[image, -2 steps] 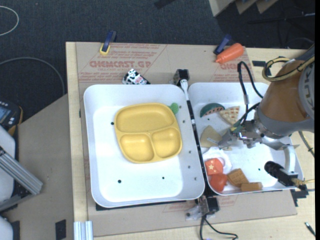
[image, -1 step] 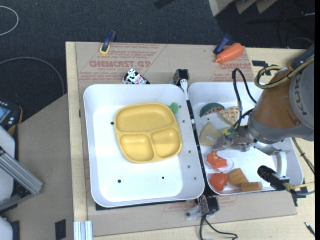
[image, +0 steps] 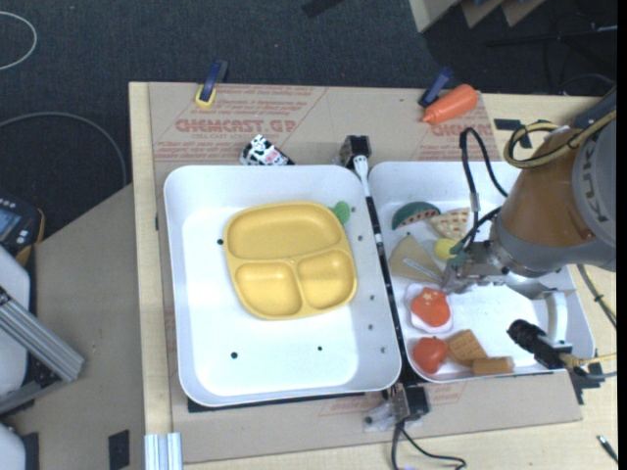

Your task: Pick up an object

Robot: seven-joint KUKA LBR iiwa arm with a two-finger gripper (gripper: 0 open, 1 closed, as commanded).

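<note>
dark carpet all around, and on it a plywood bench [image: 294,116] with two shallow white bins side by side. left bin [image: 196,311] just has a yellow divided tray [image: 291,258] sitting in the middle, with a little green thing [image: 341,211] tucked against its upper right corner. right bin [image: 578,331] is where all the pickable stuff lives, which is presumably why the arm [image: 549,204] is parked over it, reaching in from the right.

the gripper [image: 458,270] is down low in the right bin, right in the middle of the clutter. i honestly cannot tell what the jaws are doing, the wrist and cables cover them from this angle, so no idea if anything is grabbed.

closest candidates: a red tomato-looking piece [image: 430,308] just below-left of the gripper, a pale yellowish wedge [image: 411,259] just left of it, and a green and red slice [image: 415,213] plus a waffle-ish bit [image: 453,225] further up. lower down there's another red piece [image: 428,354] touching a tan cracker-like piece [image: 464,346] and a brown stick [image: 492,365].

my guess is it's going for the tomato or the wedge, since those sit nearest. stuff is packed close, so nudging a neighbour looks like the risk.
</note>
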